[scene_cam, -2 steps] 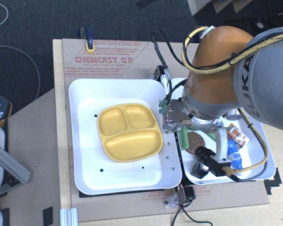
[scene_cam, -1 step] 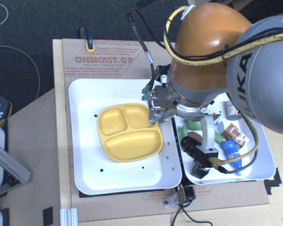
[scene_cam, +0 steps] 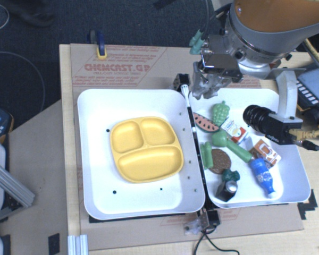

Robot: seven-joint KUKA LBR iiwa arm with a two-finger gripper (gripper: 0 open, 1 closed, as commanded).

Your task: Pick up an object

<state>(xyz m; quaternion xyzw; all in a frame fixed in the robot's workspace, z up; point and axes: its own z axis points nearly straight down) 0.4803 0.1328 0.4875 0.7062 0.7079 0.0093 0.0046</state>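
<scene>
Stage: early, nothing lifted yet as far as I can judge.
End effector (scene_cam: 206,92): hangs over the far-left corner of the right bin (scene_cam: 295,187), by the divider; can't tell if open or closed, no obj seen in it.
Objs: all in right bin: green grapes (scene_cam: 220,112), watermelon slice (scene_cam: 206,122), blue bottle (scene_cam: 263,176), can (scene_cam: 228,189).
Left bin (scene_cam: 93,142): 1 yellow 3-section plate (scene_cam: 146,149).
Left to do: descend, grasp, lift; nearest candidates grapes/watermelon slice.

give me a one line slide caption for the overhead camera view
KUKA arm's gripper hovers over the right bin of small toys, near green grapes; a yellow divided plate sits in the left bin.
</scene>
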